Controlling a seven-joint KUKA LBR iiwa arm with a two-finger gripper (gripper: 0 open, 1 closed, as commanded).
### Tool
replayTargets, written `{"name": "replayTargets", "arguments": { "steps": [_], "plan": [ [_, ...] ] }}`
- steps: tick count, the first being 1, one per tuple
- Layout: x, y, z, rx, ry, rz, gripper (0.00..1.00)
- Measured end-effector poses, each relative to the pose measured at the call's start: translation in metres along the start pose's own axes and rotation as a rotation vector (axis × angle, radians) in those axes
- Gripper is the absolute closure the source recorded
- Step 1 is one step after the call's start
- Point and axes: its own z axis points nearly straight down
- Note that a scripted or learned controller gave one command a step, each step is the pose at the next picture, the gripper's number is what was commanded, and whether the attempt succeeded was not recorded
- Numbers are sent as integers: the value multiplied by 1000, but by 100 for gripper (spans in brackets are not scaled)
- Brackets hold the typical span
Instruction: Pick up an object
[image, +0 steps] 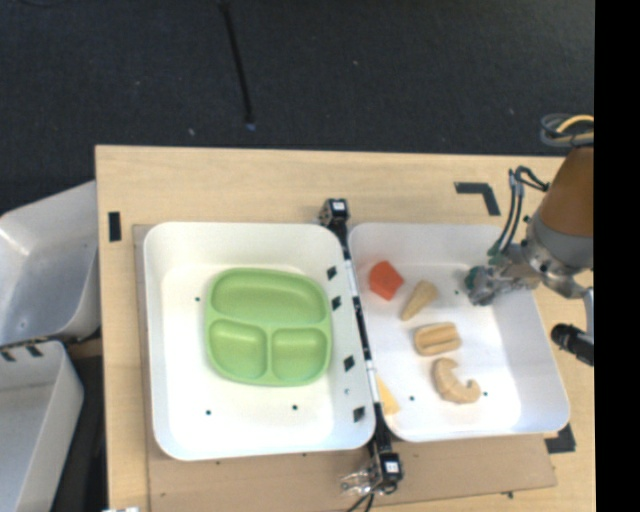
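Claw hanging low at right bin's upper right edge, fingers' state unclear. Nothing lifted yet: orange block, wedge, tan roll, curved piece all lying in bin. Grasp and lift remaining.

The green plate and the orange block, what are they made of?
The green plate looks like smooth plastic: even colour, soft shine, moulded sections. The orange block could be painted wood or plastic; it looks matte, and the picture is too blurry to tell.
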Motion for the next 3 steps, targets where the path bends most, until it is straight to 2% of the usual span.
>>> {"name": "replayTargets", "arguments": {
  "steps": [1, 3],
  "plan": [
    [-2, 1, -54, -1, 0, -5, 100],
    [85, 14, -53, 6, 4, -9, 100]
  ]
}}
